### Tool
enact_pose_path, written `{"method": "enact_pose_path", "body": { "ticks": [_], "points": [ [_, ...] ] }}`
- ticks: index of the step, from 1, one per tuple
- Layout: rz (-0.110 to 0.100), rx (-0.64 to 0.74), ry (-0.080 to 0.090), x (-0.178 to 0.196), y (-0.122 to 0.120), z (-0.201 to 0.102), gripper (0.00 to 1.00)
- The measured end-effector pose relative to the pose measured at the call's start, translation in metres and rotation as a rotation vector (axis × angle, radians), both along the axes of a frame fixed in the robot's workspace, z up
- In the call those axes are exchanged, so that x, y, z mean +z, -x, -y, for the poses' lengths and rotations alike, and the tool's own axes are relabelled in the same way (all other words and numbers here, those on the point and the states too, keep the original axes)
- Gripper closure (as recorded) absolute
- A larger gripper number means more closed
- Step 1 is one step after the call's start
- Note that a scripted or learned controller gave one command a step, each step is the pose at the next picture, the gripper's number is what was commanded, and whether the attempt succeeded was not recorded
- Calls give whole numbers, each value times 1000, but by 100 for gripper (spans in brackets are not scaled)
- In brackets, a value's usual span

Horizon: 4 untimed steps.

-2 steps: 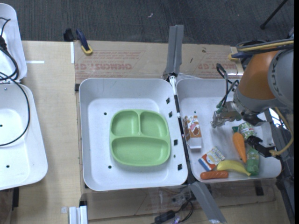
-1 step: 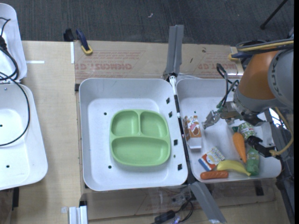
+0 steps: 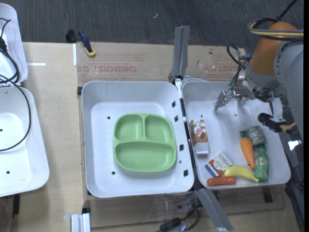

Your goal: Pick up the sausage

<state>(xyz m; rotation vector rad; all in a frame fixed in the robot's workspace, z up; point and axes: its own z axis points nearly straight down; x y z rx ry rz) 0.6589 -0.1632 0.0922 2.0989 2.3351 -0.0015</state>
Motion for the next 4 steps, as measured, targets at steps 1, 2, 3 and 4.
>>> {"method": "enact_pose_path", "body": {
  "ticks": [1,2,3,4],
  "points": [
    [0,133,0,0,0,-11,0],
    [2,140,1,61,-1,27,0],
    [-2,276,-1,-1,64,36,0],
    [2,391,0,12,16,-37,0]
  ]
}}
